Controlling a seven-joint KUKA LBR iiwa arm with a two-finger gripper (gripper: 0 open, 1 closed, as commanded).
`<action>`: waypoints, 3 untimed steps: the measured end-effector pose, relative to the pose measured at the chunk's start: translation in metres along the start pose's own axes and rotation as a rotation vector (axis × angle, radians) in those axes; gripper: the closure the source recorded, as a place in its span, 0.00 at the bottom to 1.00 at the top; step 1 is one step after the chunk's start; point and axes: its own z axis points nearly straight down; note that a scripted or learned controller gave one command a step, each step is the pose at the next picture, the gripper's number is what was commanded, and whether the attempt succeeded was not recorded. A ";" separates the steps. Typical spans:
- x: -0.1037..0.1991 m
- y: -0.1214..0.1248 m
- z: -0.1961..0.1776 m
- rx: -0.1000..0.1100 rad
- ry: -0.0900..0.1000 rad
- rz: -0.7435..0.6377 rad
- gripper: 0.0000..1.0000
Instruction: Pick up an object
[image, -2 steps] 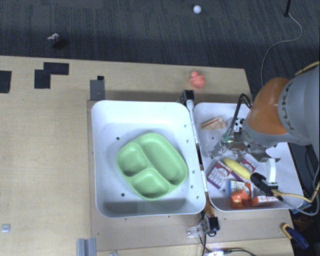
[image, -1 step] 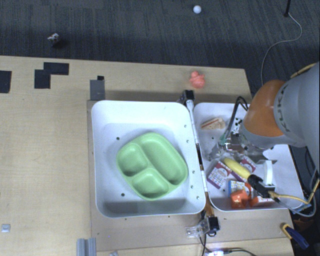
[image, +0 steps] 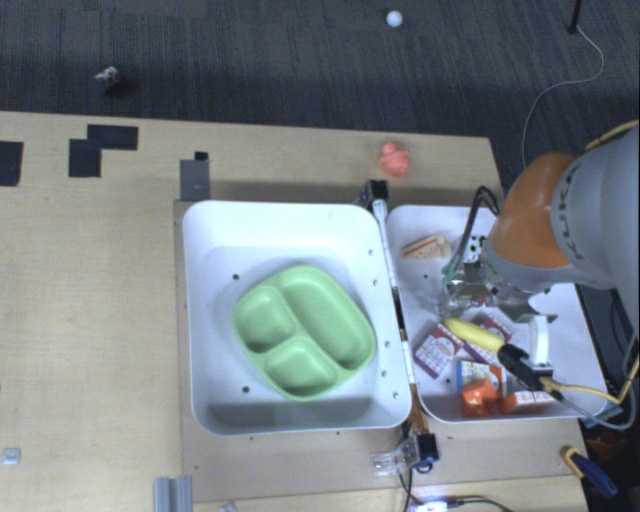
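I see arm (image: 575, 215) reaching in over right bin (image: 570, 345), tool (image: 468, 290) low above clutter. Cannot tell its state from here. Yellow banana-shaped piece (image: 474, 334) lies just below tool, beside small printed box (image: 436, 352); orange item (image: 479, 396) near bin's front edge. Left bin (image: 205, 330) holds green divided plate (image: 303, 329). Pink toy (image: 396, 158) on bench (image: 90, 330) behind bins.
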 end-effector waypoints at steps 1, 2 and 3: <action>0.000 0.000 0.000 0.000 0.000 0.000 0.00; -0.005 0.063 0.014 0.008 0.000 -0.001 0.00; -0.004 0.065 0.001 0.001 -0.001 -0.006 1.00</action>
